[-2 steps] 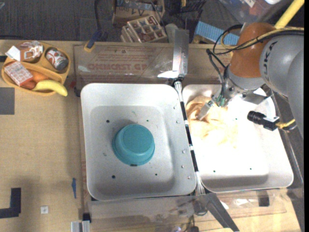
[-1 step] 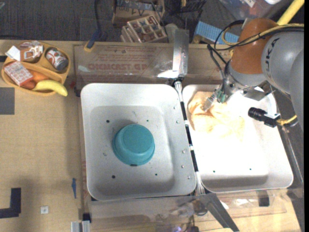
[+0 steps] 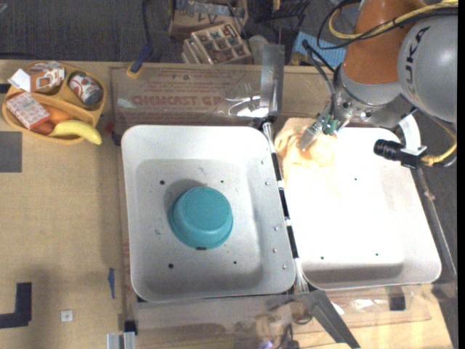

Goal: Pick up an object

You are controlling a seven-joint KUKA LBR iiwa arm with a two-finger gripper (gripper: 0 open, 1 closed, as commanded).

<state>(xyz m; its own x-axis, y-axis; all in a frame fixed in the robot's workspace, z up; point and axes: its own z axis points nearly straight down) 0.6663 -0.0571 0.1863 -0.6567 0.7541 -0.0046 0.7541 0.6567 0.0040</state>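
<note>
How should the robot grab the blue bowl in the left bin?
The teal bowl looks upside down, its flat base facing up, near the middle of the left bin. Probably best to come straight down from above and close the jaws across its round sides, just above the rim. It stands away from the bin walls, so any side works.

A teal bowl (image 3: 202,217) lies upside down in the left bin (image 3: 145,158), its round base facing up. It sits a little left of that bin's middle, towards the near side, apart from all four walls. Its colour is even, with a darker shadow along its near right edge.

In the right bin (image 3: 407,267) a pale yellow, soft-looking object (image 3: 309,155) lies in the far left corner, close against the wall next to the left bin. It is washed out by bright light, so its shape and kind cannot be told.
</note>
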